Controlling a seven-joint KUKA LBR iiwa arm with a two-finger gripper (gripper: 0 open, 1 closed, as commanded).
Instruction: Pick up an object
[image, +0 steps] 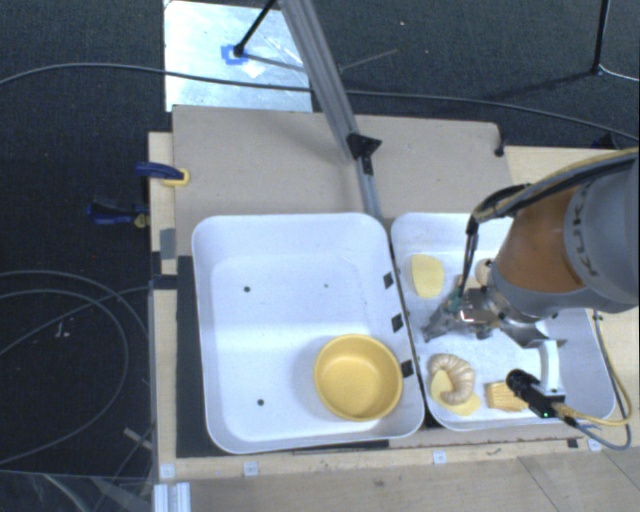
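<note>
Croissant (452, 379) curled in right bin (600, 385), long axis roughly upright in view, end effector (445, 320) above, grip state unclear.

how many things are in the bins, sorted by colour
yellow: 3 (bowl, flat round piece, small block)
cream and tan: 1 (curled croissant-like piece)
total: 4

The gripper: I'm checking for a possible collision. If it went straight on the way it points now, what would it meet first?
The gripper points down and toward the divide between the bins. It would probably meet the right bin's floor near its inner wall first, between the pale yellow piece and the curled pastry-like object. Depth is unclear.
</note>
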